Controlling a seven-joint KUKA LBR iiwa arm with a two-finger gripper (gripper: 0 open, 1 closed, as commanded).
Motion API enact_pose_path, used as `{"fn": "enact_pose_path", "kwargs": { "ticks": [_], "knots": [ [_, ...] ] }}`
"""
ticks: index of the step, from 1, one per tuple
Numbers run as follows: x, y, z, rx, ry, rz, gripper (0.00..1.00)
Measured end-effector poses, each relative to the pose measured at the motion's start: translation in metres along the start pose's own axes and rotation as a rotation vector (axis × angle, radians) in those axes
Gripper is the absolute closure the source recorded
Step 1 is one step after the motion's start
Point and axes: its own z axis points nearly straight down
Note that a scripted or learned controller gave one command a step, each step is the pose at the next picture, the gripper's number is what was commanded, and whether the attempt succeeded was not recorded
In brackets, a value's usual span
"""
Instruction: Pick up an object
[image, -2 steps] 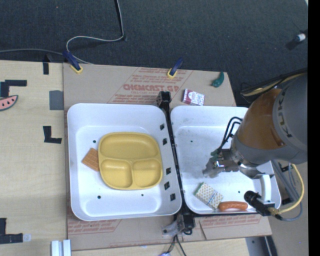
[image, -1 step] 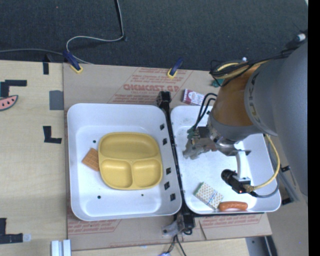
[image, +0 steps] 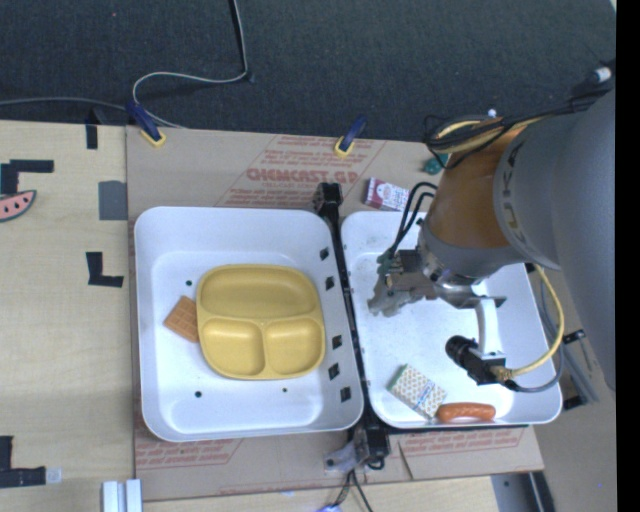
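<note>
The grey arm (image: 540, 200) with its orange band enters from the right over the right bin (image: 520, 290); the left bin (image: 160, 300) holds a yellow divided plate (image: 262, 320) with a tan cracker (image: 182, 318) tucked at its left edge; the gripper (image: 392, 290) hangs low over the right bin's left part, nothing visible between its fingers, jaw state cannot be told; a patterned packet (image: 417, 390) and a red sausage (image: 466, 412) lie side by side near the right bin's front wall, apart from the gripper.
</note>
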Motion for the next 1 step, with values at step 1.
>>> {"fn": "enact_pose_path", "kwargs": {
  "ticks": [1],
  "knots": [
    [0.0001, 0.0000, -0.0092, 0.002, -0.001, -0.001, 1.00]
  ]
}}
